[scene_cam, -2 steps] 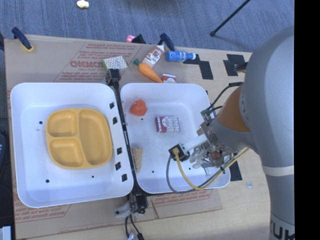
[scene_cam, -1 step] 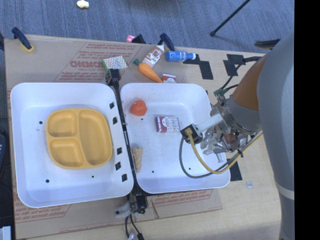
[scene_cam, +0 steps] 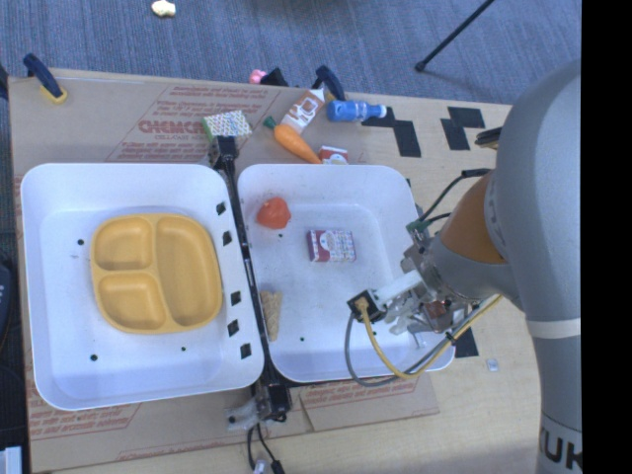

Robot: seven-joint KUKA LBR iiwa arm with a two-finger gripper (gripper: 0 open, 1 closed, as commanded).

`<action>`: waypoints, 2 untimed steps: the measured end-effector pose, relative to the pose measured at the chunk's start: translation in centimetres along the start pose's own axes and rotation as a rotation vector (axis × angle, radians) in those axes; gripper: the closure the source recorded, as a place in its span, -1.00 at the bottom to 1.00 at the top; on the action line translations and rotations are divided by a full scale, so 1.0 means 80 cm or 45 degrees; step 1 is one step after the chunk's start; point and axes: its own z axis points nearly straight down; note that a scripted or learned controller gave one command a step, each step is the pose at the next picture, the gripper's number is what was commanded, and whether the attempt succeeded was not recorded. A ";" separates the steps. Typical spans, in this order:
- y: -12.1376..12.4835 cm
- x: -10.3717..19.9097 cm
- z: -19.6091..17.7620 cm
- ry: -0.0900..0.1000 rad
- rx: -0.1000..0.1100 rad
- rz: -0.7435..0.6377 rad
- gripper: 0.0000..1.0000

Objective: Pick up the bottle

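Observation:
A small blue bottle [scene_cam: 353,112] with a white cap lies on its side on the cardboard behind the right bin [scene_cam: 395,181], outside it. Just left of it lies a white and orange bottle [scene_cam: 305,109], tilted, beside an orange carrot [scene_cam: 294,143]. My gripper [scene_cam: 413,316] hangs low over the right bin's near right corner, far from both bottles. Yellow and black cables loop beneath it, and I see nothing held in it.
In the right bin lie a red lump [scene_cam: 274,212], a red and white carton [scene_cam: 331,246] and a tan wafer [scene_cam: 271,313]. The left bin [scene_cam: 44,265] holds a yellow divided plate [scene_cam: 156,272]. A patterned box [scene_cam: 227,124] and a small red box [scene_cam: 334,154] sit behind the bins.

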 end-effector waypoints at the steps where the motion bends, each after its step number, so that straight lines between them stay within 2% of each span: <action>1: 0.022 -0.004 -0.067 0.004 -0.002 0.026 1.00; 2: -0.087 0.021 0.021 0.000 0.001 0.024 1.00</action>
